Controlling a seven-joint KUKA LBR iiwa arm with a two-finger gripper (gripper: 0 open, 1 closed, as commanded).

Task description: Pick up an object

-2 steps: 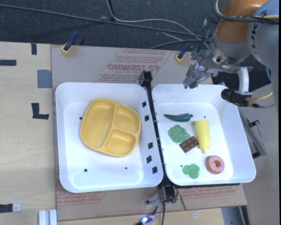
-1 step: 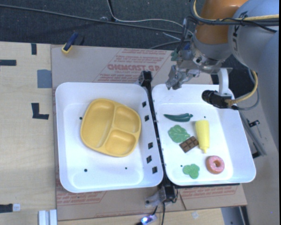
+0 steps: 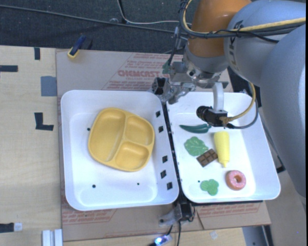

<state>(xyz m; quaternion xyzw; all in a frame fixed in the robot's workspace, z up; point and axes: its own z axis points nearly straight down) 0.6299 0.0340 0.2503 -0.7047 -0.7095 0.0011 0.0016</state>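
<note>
Corn (image 3: pixel 222 146) lies in the right bin (image 3: pixel 262 186), between chocolate (image 3: pixel 207 158) and donut (image 3: pixel 236 180); it looks light, stiff, slick plastic, best pinched across its middle. Whether the gripper (image 3: pixel 168 92) is wide or narrow, I cannot tell.

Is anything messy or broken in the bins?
Nothing stands out. The yellow plate lies flat in the left bin. The toy foods sit apart in the right bin, none spilled over a rim.
</note>
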